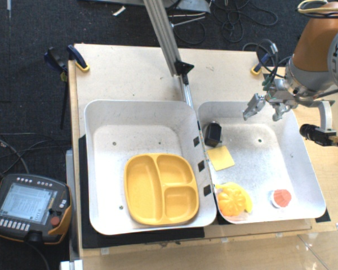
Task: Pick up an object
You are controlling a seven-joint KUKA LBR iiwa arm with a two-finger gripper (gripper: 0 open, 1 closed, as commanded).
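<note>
My gripper (265,109) hangs over the far edge of the right bin (304,156), fingers spread open with nothing between them. Below it in that bin lie a small black block (213,133) at the left wall, a flat yellow square (221,158) just in front of it, a yellow-orange lumpy toy (234,200) at the near left corner, and a small red round piece (281,197) near the front right. All of them sit apart from the gripper.
The left bin (101,151) holds a yellow divided plate (160,188). A slanted metal pole (166,35) crosses above the divider between the bins. Clamps sit at the bench's far corners. A teach pendant (25,207) lies on the floor at the left.
</note>
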